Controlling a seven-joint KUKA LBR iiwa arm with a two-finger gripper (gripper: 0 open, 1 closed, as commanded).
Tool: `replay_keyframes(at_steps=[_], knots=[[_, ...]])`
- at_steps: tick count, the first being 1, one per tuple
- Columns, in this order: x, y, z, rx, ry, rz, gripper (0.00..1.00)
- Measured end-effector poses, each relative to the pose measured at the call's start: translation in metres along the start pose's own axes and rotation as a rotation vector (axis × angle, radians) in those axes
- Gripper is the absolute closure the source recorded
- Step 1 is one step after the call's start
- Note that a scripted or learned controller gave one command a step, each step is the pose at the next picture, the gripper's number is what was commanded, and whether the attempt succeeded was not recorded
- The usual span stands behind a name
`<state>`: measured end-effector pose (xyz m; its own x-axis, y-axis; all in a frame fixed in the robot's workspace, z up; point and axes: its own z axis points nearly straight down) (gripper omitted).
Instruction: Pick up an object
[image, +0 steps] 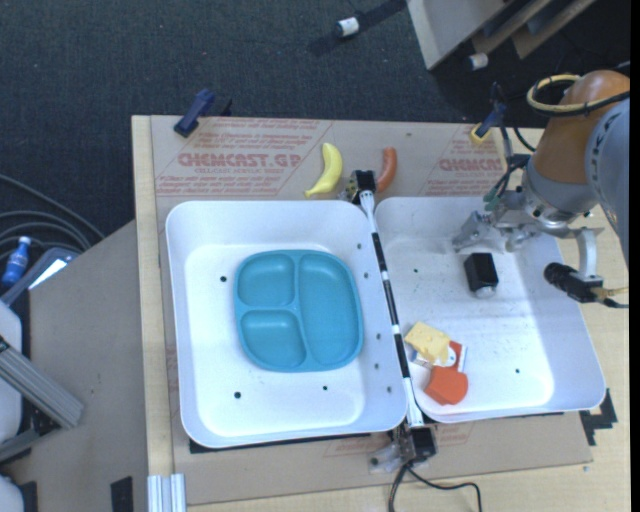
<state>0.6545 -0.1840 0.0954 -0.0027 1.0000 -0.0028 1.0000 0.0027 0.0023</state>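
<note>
Right bin (560, 390), black block (482, 272) seemingly lengthwise near-far

we find a robotics lab: a grey arm (585, 140) over a board-topped desk (250, 150) bearing two white bins (190, 230), toy food beside them, loose cables (40, 200) on dark carpet (100, 60).
</note>
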Motion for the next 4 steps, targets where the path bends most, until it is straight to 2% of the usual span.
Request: replay_keyframes(at_steps=[1, 3, 4], knots=[[-0.005, 0.012, 0.011, 0.001, 0.001, 0.001, 0.0], [0.028, 0.012, 0.01, 0.004, 0.003, 0.002, 0.0], [0.023, 0.012, 0.01, 0.002, 0.002, 0.002, 0.0]])
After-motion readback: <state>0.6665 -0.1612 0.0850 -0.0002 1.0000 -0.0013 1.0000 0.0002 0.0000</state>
